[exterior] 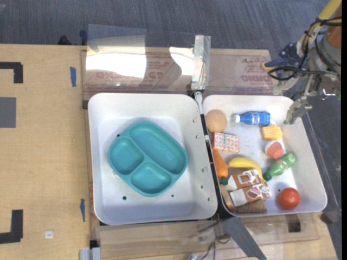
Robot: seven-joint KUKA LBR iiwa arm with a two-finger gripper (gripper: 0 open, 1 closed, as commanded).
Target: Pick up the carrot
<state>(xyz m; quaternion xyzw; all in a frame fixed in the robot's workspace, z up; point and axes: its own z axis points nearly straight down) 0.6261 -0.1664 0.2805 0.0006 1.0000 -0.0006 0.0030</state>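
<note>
The carrot (pixel 219 164) is orange with a green end pointing toward the front. It lies lengthwise against the left wall of the right bin (pixel 317 172), between a pink-checked packet (pixel 226 142) and a banana (pixel 245 162). My gripper (pixel 296 111) hangs over the far right corner of that bin, well away from the carrot, near a blue bottle (pixel 252 118). Nothing is visibly held in it.
The right bin also holds a tan egg-shaped ball (pixel 216 120), a yellow block (pixel 272 132), a green bottle (pixel 280 165), a tomato (pixel 289 197) and small cartons (pixel 250 186). A teal divided plate (pixel 147 157) lies in the left bin (pixel 103 145).
</note>
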